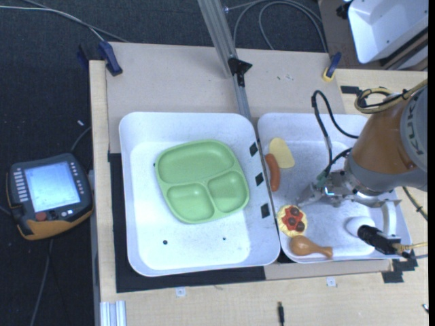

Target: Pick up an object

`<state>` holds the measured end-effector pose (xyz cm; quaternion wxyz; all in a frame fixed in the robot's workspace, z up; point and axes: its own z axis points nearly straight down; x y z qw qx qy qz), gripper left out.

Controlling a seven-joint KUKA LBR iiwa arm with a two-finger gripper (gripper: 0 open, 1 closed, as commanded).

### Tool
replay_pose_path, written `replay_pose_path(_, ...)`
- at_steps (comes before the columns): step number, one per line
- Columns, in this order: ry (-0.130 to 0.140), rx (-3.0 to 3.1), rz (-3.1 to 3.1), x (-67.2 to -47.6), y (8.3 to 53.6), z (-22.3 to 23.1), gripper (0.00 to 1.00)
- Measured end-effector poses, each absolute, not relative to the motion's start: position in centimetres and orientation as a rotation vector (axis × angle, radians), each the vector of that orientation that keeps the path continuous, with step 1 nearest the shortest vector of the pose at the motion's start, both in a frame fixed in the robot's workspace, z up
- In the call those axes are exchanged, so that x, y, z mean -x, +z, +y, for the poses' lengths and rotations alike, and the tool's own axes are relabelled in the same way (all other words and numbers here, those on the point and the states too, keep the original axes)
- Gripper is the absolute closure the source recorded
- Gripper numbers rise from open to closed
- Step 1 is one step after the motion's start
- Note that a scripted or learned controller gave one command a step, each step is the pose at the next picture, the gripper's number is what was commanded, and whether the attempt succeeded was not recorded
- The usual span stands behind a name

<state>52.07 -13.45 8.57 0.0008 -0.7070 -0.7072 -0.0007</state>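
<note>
**Gripper low in the right bin, toy food lined along its left wall**

Here the gripper [325, 190] is down inside the right bin [380, 129], near the middle of its floor, and the grey arm with the orange band covers the right part of this bin. From this slanted view I cannot tell how the hand is set, and I see no object in it.

The things to pick all lie close to the left wall of the right bin. A yellow piece [282, 153] is toward the far left corner, and a red sausage [273, 170] lies just beside it, along the wall. A small pizza slice [292, 219] is nearer the front, and a drumstick [310, 247] rests at the front left corner. In my judgement they are there because such loose toys slide to the walls, which makes them harder to grasp.

The green divided plate [202, 180] lies flat in the middle of the left bin [136, 250]; its three compartments hold nothing, so it probably waits as a target.

No brand, label or writing can be read on the toys or bins. The bright screen of the pendant [46, 194], left of the bench, is too small to read.
</note>
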Motion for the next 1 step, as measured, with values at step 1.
replay_pose_path(1, -0.005, 2.229, -2.225, -52.25, 9.89, -13.68, 1.00)
